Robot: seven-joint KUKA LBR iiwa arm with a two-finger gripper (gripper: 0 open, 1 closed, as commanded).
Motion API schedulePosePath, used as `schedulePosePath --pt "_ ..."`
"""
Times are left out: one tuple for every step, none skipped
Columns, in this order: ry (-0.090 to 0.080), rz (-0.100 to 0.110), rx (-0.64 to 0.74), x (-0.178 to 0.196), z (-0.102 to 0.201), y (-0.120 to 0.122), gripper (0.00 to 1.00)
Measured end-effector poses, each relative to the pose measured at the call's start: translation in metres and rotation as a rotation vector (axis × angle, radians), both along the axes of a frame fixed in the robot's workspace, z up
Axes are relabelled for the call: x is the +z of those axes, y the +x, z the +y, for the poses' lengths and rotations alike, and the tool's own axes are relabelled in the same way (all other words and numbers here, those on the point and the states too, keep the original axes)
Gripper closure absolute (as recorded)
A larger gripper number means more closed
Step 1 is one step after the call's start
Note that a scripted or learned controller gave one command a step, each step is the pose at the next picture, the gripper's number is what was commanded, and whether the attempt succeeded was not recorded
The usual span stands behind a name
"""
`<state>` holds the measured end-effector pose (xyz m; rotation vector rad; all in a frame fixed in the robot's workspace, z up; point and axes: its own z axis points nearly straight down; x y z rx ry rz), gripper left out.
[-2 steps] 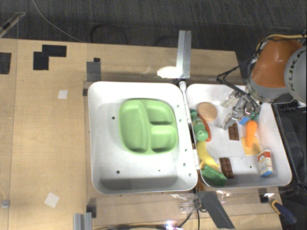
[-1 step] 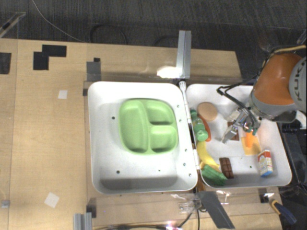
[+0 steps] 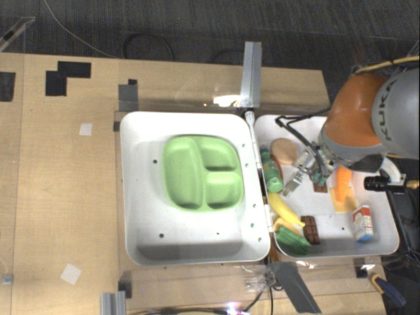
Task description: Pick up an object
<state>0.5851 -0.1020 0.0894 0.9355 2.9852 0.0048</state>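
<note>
My gripper (image 3: 306, 178) hangs over the middle of the right bin (image 3: 387, 241), below the orange-banded wrist. Its fingers stand open and apart, with nothing between them. One fingertip (image 3: 293, 182) is near a green and red bottle-like item (image 3: 271, 170) at the bin's left wall. The other is just above a small brown block (image 3: 320, 187). A yellow banana (image 3: 285, 210) lies below the gripper, with a green toy (image 3: 293, 239) and a brown chocolate bar (image 3: 310, 230) toward the front. A tan round object (image 3: 284, 151) sits behind the gripper, partly hidden by it.
The left bin (image 3: 141, 241) holds a light green divided plate (image 3: 200, 172). In the right bin, an orange piece (image 3: 342, 189) and a small white and red can (image 3: 362, 223) lie to the right of the gripper. A metal post (image 3: 251, 77) rises behind the bins.
</note>
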Motion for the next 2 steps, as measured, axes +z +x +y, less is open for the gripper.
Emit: schedulePosePath --pt "0.002 -0.004 -0.081 0.001 -0.006 -0.027 0.0" --pt "0.0 -0.006 -0.108 0.001 -0.02 -0.073 0.0"
